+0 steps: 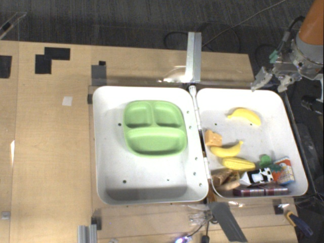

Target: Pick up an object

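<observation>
2 white bins sit side by side on the counter (45, 151), and the pickable things are all in the right bin (283, 105). The left bin (109, 135) carries a green divided plate (153, 127) and nothing loose that I can make out.

The tool (271, 80) hangs at the top right corner of the right bin, over its rim and well apart from everything inside. Its 2 fingers look spread, with nothing between them, so it is released and empty.

The easiest target, to my eye, is the lone banana (244, 116) in the upper half of the right bin, lying alone with bare floor all round it. It looks like a toy: probably light, stiff enough to take a squeeze, and likely smooth and a bit slippery. I would close across the thick middle of its curve, not the tapering ends, where it could squirt out.

2 more yellow bananas (232, 155) lie lower down, touching each other, just beside an orange wedge (213, 137). The bottom edge holds a crowded pile (260, 178) of small packets and a dark marker-like stick, too jumbled for a clean grip and hard to identify.
</observation>
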